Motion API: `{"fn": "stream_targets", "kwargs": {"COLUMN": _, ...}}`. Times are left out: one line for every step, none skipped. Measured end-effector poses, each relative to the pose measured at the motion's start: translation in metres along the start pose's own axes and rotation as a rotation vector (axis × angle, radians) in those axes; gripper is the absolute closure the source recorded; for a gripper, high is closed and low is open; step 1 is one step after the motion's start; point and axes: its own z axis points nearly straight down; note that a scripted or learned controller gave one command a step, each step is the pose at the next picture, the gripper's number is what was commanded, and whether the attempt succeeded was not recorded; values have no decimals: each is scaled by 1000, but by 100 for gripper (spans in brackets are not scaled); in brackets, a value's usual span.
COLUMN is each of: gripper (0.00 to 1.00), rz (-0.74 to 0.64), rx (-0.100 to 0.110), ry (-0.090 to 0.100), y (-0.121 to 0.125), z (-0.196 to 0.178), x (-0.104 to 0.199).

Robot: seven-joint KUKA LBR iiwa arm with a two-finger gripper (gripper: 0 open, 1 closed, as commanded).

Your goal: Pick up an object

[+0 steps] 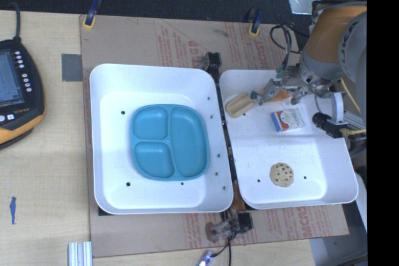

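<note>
Hovering in right bin [324, 187]: gripper [269, 94], grip state indeterminate, beside tan roll [239, 104]. Small carton [287, 119] near; cookie [282, 174] well apart. Risk: roll, lying against bin wall, likely skids from contact.

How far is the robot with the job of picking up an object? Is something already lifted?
Nothing looks lifted yet. The gripper is low over the far part of the right bin, close to the tan roll-shaped item, and whether it grips anything cannot be told. The small carton and the cookie lie on the bin floor. The grasp and the lift are left.
</note>
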Motion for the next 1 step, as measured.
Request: {"fn": "stream_targets", "kwargs": {"gripper": 0, "rz": 6, "rx": -5, "ry": 0, "y": 1, "z": 10, "x": -18}}
